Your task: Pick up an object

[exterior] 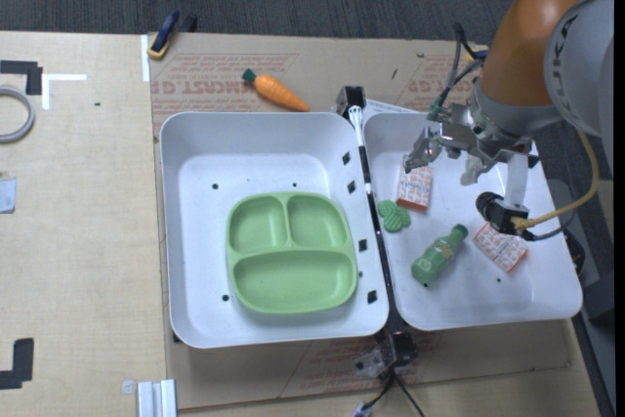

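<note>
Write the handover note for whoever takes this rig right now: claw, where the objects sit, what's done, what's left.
Claw: over the back of the right bin, above the red-and-white packet; nothing visibly held, finger state unclear.
Right bin: that packet, a second packet near the right wall, green bottle lying on its side, small green piece by the divider.
Left bin: green divided plate.
Carrot lies on the cardboard behind the bins.
Done: nothing lifted yet.
Left: grasp and raise one object, probably the nearest packet.
</note>
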Controlling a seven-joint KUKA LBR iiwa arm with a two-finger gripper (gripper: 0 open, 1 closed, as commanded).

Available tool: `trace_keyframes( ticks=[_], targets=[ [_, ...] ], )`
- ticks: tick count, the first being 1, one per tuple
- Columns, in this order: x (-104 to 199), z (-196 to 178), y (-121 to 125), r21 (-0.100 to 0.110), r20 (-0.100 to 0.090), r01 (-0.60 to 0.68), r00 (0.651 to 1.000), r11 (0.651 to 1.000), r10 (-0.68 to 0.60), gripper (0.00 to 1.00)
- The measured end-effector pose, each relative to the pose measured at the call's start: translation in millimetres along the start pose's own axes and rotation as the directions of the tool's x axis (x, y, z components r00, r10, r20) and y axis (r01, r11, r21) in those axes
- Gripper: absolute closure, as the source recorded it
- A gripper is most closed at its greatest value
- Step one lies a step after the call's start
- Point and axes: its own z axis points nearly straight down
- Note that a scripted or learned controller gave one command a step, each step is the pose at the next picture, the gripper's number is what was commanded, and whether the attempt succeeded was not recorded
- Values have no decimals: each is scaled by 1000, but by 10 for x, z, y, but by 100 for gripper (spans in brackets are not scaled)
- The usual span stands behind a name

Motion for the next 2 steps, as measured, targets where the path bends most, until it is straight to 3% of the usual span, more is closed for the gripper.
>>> trace_keyframes(
  ticks=[1, 2],
  targets=[
    [191, -2, -281, 0, 0, 30, 1000, 1000, -30, 0],
    [-463, 965, 65, -4, -2, -257, 966, 966, 257, 0]
  ],
)
